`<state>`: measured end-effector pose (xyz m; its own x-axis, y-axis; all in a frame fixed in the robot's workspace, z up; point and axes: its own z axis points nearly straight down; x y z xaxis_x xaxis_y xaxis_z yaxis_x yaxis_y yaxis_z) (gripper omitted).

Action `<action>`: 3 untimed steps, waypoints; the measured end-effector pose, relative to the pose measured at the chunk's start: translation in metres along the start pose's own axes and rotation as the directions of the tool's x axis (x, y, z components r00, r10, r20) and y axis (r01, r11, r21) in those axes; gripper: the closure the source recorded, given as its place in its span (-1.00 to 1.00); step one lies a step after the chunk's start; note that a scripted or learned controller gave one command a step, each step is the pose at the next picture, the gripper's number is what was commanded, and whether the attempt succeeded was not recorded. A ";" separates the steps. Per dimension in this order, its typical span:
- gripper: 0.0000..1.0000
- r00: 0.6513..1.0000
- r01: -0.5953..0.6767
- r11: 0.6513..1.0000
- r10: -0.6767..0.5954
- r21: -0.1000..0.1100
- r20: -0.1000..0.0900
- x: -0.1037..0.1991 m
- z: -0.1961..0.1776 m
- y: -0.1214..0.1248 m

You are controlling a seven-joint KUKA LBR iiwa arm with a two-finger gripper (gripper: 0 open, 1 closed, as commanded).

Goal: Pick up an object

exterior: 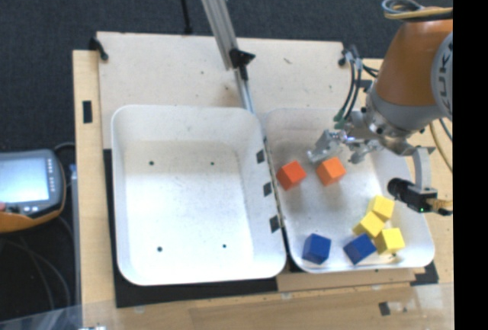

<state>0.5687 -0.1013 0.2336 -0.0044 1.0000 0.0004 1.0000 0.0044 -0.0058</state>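
Dark carpet surrounds a pale wooden bench (pixel 152 69) carrying two shallow, glossy white plastic bins with rounded corners. Over the right bin (pixel 305 130), the gripper (pixel 337 144) hangs near the far edge with its metal fingers spread apart, gripping nothing, just above an orange cube (pixel 330 170). A second orange cube (pixel 290 174) lies nearer the left wall. Two blue cubes (pixel 316 248) and three yellow blocks (pixel 379 220) cluster along the near edge and right corner.
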 end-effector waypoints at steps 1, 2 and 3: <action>-1.00 1.000 -0.005 1.000 0.005 -0.031 0.005 -0.008 0.099 0.036; -1.00 1.000 0.000 0.999 0.001 -0.042 0.013 -0.027 0.107 0.036; -1.00 1.000 -0.004 0.999 0.004 -0.046 0.004 -0.061 0.111 0.013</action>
